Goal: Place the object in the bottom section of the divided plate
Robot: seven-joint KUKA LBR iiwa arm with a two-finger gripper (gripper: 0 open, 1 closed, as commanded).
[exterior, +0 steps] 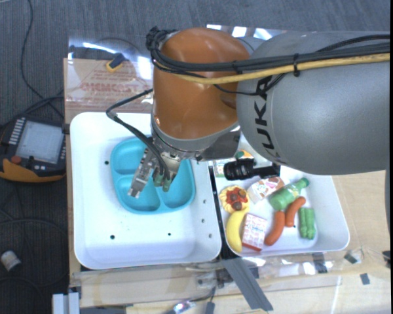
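Two white bins sit side by side in the camera view, and the work is in the left bin (92, 227), where the blue divided plate (126, 160) lies near the middle. The arm reaches in from the right, and the gripper (149, 187) hangs low over the plate, roughly above the ridge where its sections meet. Whether the pincer is open or closed I cannot tell, because the wrist hides too much of it.

A small dark-green thing (165, 180) shows right at the gripper's tip, just over the plate. This may well be the object, though I cannot tell whether it is held or already resting on the plate.

The right bin (334, 231) holds a heap of toy food: a banana (232, 231), a carrot (275, 227), a green bottle (287, 191) and others.

My judgement is that the carry to the plate looks done. What is left is to settle the object in the bottom section — the one nearest the lower edge — let go, and lift clear.
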